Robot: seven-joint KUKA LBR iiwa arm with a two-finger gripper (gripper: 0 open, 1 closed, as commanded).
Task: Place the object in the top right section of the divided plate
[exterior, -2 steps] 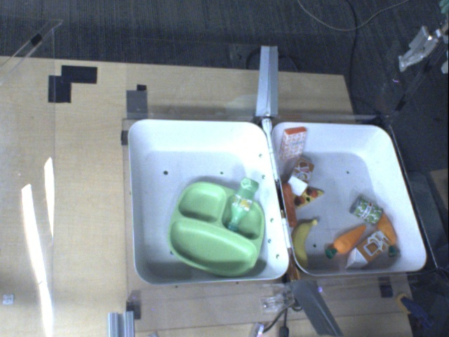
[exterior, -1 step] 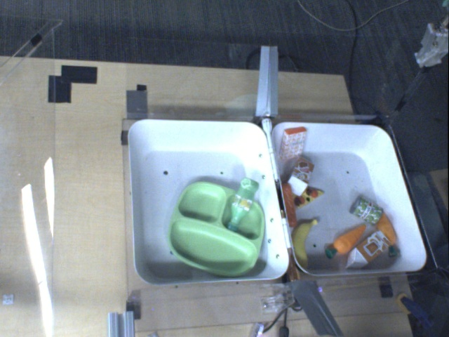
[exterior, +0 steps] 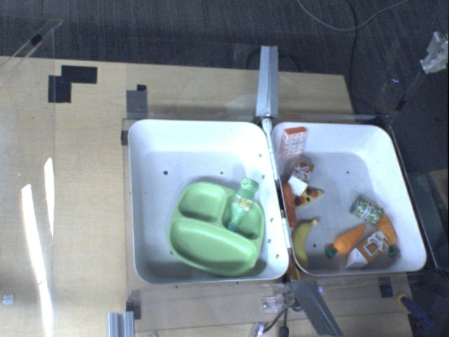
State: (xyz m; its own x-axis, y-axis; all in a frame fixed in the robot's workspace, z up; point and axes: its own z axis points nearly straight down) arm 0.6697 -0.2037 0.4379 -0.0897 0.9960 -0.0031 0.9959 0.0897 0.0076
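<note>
state: green bottle (exterior: 242,203) lying in top right section of divided plate (exterior: 210,241) | task: placement looks done | jaws: cannot tell | left: nothing evident

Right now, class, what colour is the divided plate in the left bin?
Light green, seen in the camera view: the divided plate lies in the left bin.

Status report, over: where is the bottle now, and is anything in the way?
Green bottle lying in top right section of divided plate. Plate in left bin. Nothing crowding it.
</note>
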